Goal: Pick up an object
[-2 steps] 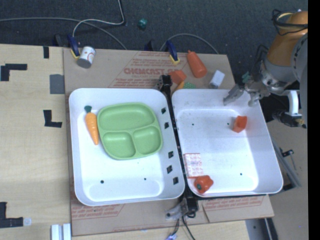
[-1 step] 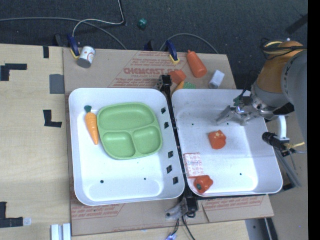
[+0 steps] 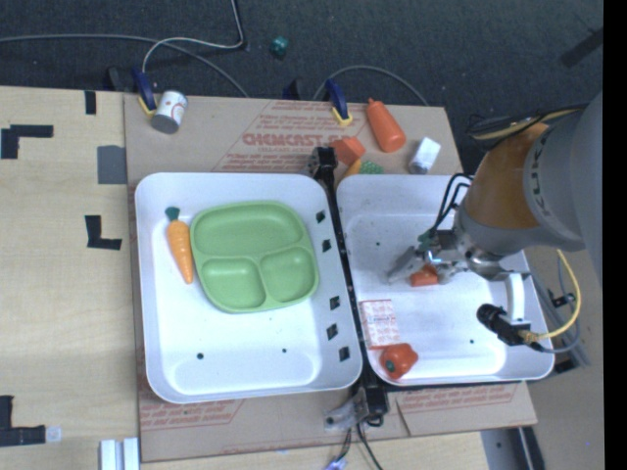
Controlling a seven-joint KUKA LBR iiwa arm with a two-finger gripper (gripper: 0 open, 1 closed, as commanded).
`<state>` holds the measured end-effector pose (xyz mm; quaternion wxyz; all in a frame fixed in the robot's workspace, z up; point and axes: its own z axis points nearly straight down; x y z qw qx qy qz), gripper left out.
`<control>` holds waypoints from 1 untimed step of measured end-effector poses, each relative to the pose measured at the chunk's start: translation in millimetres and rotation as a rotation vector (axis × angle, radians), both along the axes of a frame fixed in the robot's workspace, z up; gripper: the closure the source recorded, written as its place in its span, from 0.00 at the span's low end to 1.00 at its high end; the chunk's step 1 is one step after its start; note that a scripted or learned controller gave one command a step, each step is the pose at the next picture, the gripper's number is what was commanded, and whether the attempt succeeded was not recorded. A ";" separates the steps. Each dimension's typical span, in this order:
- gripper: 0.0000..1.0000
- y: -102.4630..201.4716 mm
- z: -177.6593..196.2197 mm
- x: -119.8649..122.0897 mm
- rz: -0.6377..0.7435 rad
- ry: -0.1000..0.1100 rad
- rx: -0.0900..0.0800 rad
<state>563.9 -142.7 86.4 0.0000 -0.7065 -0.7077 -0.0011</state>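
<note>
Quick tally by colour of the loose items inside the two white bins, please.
Green: 1, divided plate
Orange: 2, toy carrot, small piece at the tool
Red: 1, tomato-like toy
White with red print: 1, packet
Total: 5

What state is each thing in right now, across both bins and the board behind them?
Gripper: low in the right bin, over a small orange piece; hold not confirmed.
Green divided plate: flat in the left bin, nothing in it.
Toy carrot: lying beside the plate's left edge.
Red toy: resting at the right bin's near edge.
Printed packet: lying flat.
Orange bottle: on its side behind the bins.
</note>
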 end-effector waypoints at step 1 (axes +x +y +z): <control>1.00 -1.4 10.2 0.8 0.000 -0.003 -0.004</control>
